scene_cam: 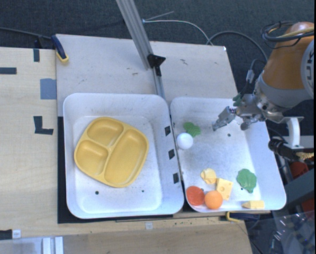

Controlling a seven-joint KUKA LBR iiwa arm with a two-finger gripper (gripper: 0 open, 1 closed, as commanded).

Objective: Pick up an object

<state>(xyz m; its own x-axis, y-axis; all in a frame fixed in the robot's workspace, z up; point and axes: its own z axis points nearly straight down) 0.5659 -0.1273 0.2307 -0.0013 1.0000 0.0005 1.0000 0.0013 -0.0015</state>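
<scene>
Candidate objects: small white ball (184,141) and leafy green piece (191,128), touching, at nine o'clock in the right-hand white bin (263,157). Two-finger gripper (220,121) hovers at twelve o'clock, holding nothing; finger spread: cannot tell. Pick judged not yet made. Yellow compartment plate (111,151): left-hand bin (73,142).

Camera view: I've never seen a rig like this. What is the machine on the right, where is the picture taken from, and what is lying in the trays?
One fixed camera looks down at a slant on a bench. The grey and orange machine is a robot arm reaching in from the right; its gripper hangs over the right bin, with nothing visibly in it. That bin holds small toy foods: a white ball, a green piece, a leafy green piece, yellow pieces, a red piece and an orange ball. The left bin holds a yellow divided plate.
</scene>
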